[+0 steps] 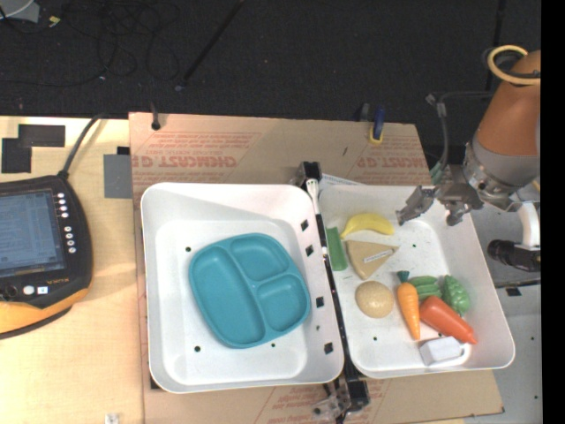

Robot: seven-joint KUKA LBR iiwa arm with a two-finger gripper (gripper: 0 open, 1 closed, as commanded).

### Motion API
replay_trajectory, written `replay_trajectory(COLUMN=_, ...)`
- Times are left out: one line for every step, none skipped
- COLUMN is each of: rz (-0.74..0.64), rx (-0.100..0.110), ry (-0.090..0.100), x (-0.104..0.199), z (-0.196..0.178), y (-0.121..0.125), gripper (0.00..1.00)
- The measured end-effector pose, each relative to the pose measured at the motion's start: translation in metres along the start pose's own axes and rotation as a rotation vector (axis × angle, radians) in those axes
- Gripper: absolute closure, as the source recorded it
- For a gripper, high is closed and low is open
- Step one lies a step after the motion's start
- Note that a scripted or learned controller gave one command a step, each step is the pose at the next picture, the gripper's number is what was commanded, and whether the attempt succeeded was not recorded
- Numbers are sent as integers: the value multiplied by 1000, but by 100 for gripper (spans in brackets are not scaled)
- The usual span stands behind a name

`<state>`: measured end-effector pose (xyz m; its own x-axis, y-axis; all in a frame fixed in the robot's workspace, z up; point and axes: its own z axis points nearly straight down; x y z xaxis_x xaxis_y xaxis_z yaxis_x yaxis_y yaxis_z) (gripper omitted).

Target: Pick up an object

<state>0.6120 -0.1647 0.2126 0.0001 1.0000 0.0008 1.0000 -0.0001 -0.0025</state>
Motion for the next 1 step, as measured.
replay_trajectory(rz=-4, rx=3, ry=0, x=-9, z=132, y=32, gripper=0)
